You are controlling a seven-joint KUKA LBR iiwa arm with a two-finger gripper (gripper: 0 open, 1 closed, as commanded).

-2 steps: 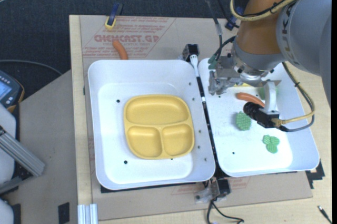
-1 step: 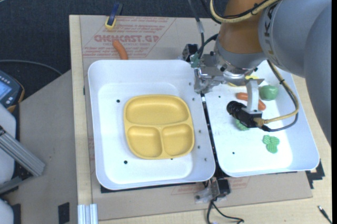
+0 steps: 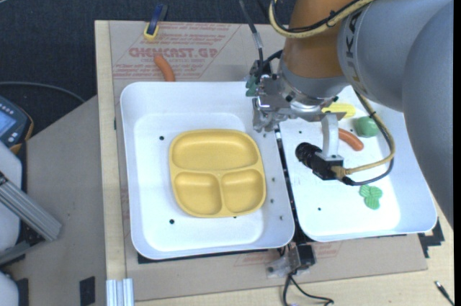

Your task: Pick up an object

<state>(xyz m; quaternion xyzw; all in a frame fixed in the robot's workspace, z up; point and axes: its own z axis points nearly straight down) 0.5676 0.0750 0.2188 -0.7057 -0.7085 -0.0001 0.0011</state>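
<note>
Orange oblong piece (image 3: 351, 140) is seen right of the gripper (image 3: 263, 121), well apart; whether the gripper is closed cannot be told.

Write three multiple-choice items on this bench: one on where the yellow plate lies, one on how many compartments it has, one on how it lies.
1. Where does the yellow plate lie?
A) in the bin on the view's left
B) in the other bin
C) on the cardboard behind the bins

2. How many compartments has the plate?
A) two
B) three
C) five

3. How does the plate lie?
A) upside down
B) on its edge against a bin wall
C) flat, hollows facing up

Answers:
1 A: white bin floor shows around all sides of the plate.
2 B: one wide hollow lies at the back and two smaller ones at the front.
3 C: the raised rim and the dividers between the hollows show from above.
</note>
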